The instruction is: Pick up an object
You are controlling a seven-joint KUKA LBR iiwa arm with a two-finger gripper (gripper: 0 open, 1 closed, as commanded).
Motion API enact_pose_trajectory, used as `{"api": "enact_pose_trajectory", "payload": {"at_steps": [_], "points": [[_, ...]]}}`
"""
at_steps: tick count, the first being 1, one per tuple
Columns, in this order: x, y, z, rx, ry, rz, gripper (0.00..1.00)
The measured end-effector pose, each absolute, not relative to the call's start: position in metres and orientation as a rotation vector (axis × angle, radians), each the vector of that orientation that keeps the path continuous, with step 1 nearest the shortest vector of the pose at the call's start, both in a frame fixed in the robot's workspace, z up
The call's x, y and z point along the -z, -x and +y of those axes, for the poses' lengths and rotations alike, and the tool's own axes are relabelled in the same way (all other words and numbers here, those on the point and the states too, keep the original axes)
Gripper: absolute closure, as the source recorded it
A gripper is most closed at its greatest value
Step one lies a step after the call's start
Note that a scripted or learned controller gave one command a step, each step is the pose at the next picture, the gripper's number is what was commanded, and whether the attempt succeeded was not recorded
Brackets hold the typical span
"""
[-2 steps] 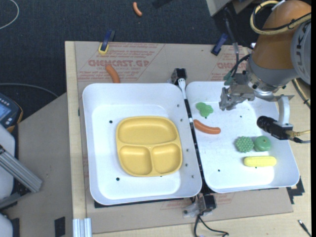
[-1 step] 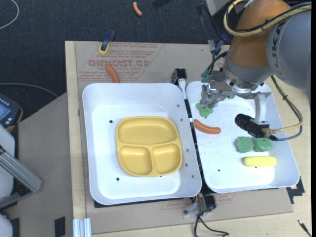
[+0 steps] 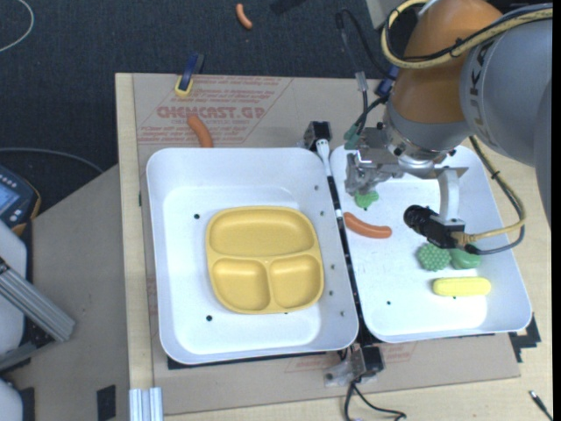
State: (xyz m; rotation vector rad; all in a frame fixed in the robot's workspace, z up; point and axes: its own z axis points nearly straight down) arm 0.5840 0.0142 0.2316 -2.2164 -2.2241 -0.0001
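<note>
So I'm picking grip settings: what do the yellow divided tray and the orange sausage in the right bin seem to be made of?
The yellow divided tray looks like moulded plastic with a smooth, slightly matte finish: uniform colour, rounded compartment edges, soft highlights. The orange sausage looks like toy food, probably plastic or rubber, judging by its even colour and faint sheen; hard or soft cannot be told from here.

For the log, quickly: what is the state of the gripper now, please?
Gripper: above a small green object in the right bin; open or closed cannot be told.
</note>
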Motion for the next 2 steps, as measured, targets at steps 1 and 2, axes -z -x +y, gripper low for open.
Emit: {"api": "enact_pose_trajectory", "payload": {"at_steps": [1, 2], "points": [[-0.232, -0.576, 0.0, -0.003, 2.222, -2.218, 1.0], [-0.215, -0.579, 0.004, -0.005, 2.219, -2.219, 1.0]]}}
